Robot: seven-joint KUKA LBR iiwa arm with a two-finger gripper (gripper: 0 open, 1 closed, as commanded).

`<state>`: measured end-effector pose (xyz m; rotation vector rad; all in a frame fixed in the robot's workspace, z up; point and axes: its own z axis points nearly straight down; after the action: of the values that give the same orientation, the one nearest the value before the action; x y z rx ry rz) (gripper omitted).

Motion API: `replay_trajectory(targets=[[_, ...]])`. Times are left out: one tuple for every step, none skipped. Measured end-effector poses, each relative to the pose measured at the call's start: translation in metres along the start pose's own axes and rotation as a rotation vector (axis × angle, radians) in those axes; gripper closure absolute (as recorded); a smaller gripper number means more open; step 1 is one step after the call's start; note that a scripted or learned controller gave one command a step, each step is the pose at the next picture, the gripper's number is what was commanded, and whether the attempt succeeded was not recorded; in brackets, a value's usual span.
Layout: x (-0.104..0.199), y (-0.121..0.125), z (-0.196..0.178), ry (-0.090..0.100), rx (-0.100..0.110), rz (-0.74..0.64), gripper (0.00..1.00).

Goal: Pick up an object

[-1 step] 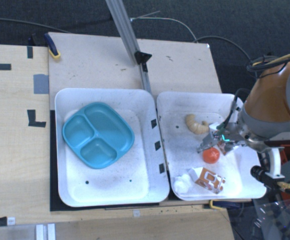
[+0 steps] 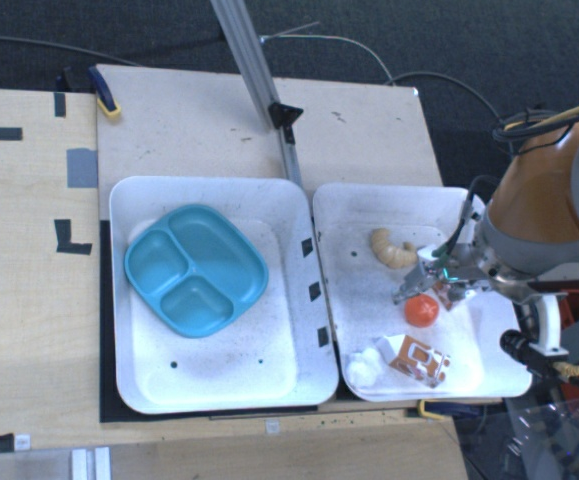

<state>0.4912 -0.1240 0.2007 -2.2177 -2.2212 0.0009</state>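
**Orange ball under gripper, right bin**

Camera view: orange ball (image 2: pixel 421 310) lies in the right bin (image 2: pixel 354 298), mid-right, between a tan curved piece (image 2: pixel 393 249) above it and a brown-and-white packet (image 2: pixel 419 359) below. A white lump (image 2: pixel 367 367) sits near the bin's lower left corner. Gripper (image 2: pixel 431 280) hangs just above the ball, at or near touching; fingers too small and cluttered to read, so grip state cannot be told. Left bin (image 2: pixel 149 368) carries a blue divided plate (image 2: pixel 197 269). Both bins sit on the tabletop (image 2: pixel 29 268).
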Motion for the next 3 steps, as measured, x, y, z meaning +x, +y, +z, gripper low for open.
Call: replay_trajectory(targets=[[-0.007,-0.002,0.062,-0.001,0.006,0.002,0.0],[-0.006,-0.001,0.089,-0.001,-0.003,0.0,0.0],[-0.005,-0.002,0.083,0.002,0.002,0.0,1.0]])
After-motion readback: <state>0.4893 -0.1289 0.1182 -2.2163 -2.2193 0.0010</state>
